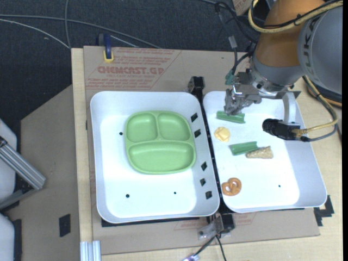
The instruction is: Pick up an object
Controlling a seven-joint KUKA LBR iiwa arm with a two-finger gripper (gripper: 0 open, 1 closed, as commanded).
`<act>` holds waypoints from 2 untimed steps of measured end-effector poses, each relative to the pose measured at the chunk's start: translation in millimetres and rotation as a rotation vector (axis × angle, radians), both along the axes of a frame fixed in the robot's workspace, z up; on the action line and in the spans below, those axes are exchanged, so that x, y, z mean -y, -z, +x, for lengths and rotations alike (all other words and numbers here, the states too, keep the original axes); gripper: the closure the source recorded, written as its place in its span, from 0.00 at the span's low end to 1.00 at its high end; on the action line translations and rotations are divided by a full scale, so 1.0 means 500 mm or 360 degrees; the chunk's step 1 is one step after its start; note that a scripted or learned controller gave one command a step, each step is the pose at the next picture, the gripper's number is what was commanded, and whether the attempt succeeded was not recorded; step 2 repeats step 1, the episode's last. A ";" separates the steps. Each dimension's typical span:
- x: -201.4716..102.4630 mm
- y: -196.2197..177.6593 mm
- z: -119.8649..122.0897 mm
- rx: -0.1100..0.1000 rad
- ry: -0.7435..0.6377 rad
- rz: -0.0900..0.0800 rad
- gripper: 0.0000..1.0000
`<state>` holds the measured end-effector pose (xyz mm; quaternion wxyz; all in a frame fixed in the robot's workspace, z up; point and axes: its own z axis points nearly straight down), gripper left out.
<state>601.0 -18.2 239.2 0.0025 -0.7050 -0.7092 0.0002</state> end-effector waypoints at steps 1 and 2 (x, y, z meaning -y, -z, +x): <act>-0.117 -0.011 -0.004 0.0007 -0.0001 -0.0001 1.00; -0.117 -0.011 -0.004 0.0007 -0.0001 -0.0001 1.00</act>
